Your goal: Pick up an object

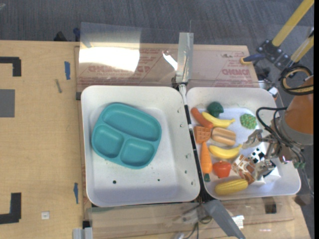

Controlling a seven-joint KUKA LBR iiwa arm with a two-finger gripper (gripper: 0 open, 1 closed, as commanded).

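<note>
Tool low in right bin, right of hot dog; finger spread and any hold impossible to tell. Pick judged unfinished: lift remains.

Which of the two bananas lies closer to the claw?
The lower banana, below the hot dog, lies closer to the claw; the upper banana sits farther, beside the broccoli.
</note>
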